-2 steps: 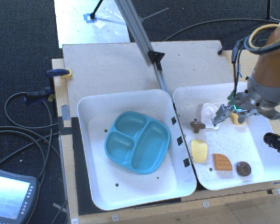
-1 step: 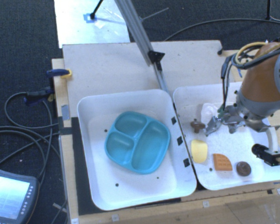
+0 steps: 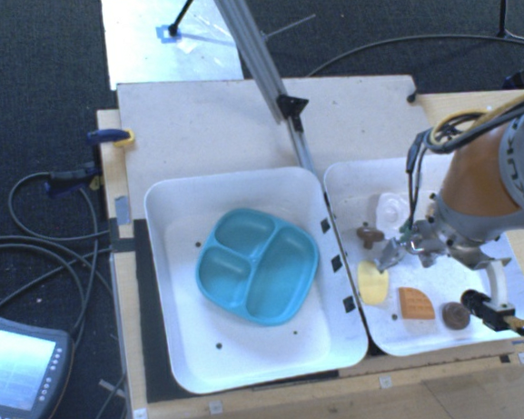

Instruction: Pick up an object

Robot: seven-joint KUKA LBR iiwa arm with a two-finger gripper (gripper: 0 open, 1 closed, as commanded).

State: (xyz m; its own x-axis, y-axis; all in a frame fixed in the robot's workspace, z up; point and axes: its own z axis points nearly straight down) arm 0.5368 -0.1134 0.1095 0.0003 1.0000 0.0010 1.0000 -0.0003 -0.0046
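Note:
My gripper [image 3: 392, 253] hangs low over the middle of the right bin [image 3: 492, 334], at the end of the grey arm with its orange band. Just below and to its left lies a pale yellow piece [image 3: 372, 284]. A small brown item [image 3: 369, 235] sits close to its upper left. A clear, whitish object [image 3: 391, 209] lies above it. An orange cracker-like square [image 3: 416, 304] and a round brown item [image 3: 455, 315] rest nearer the bin's front edge. Nothing is visibly held.
The left bin [image 3: 187, 347] holds a blue divided plate [image 3: 257, 265]. A slanted grey pole [image 3: 257, 49] comes down to the wall between the bins. Cables and a teach pendant [image 3: 20, 362] lie on the floor at the left.

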